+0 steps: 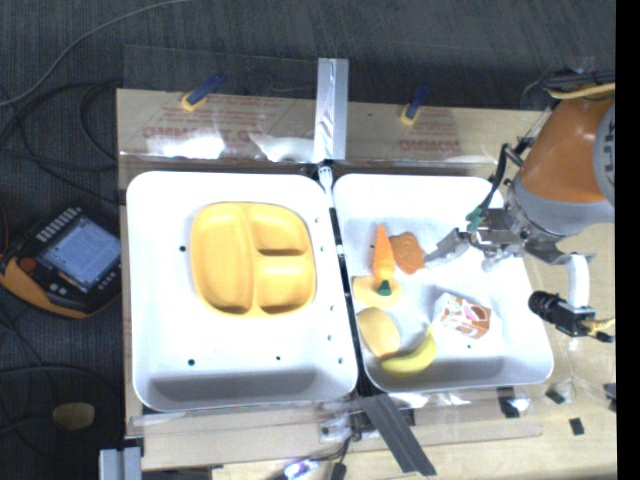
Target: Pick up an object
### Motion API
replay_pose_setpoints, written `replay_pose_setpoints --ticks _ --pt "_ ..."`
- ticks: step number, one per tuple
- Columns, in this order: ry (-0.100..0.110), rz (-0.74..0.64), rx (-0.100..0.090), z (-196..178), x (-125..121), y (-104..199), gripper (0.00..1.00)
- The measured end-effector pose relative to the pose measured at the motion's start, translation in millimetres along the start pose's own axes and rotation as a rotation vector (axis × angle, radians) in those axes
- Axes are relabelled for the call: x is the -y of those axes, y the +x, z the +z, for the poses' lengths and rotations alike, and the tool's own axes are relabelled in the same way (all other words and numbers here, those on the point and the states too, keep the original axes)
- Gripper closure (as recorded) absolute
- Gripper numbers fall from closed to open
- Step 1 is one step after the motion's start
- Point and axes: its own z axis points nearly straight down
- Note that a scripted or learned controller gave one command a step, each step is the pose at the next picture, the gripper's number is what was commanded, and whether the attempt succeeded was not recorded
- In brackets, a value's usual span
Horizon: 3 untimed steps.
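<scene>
You see the gripper [447, 247], finger spread unclear, right of centre beside a brown lump [407, 254] touching a toy carrot [382, 251]; crowding could spoil the grasp.

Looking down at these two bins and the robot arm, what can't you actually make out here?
- Pincer: small and blurred in the camera view; open or shut, I cannot tell.
- Brown lump beside the carrot: too blurred to name.
- Small carton: its print is too small to read.
- Pale round item: partly covered by the banana.
- Arm: cut off by the right edge.
</scene>
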Motion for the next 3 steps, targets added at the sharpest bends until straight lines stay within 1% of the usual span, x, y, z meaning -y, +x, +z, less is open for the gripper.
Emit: replay_pose_setpoints --ticks 1,2,3 --pt "-0.015 -0.049 0.008 103 -56 24 0.0" --pt "-0.012 0.043 0.007 103 11 -13 0.0" --pt "-0.001 0.05 0.004 12 -21 -12 0.0"
